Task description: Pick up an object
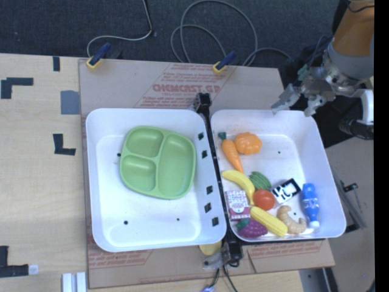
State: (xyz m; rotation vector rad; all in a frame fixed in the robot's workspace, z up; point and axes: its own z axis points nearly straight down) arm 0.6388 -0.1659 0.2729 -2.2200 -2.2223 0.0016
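Observation:
The right bin [316, 145] holds a pile of toy food. An orange carrot [231, 154] and an orange pumpkin-like fruit [248, 143] lie near its back left. A banana [238, 183], a green vegetable [261, 180], a red tomato [264, 199], a corn cob [268, 221], purple grapes [252, 229], a pink box [236, 204], a black-and-white piece [285, 190], a tan knobbly piece [292, 219] and a blue bottle [310, 202] crowd the front. My gripper [295, 107] hangs above the bin's back rim, open, with nothing between its fingers.
The left bin [103, 175] holds a green divided plate [158, 162]. A black divider with clips [208, 163] runs between the bins. Cables [206, 23] and two blue-yellow clamps [97, 55] lie behind the cardboard base [176, 87].

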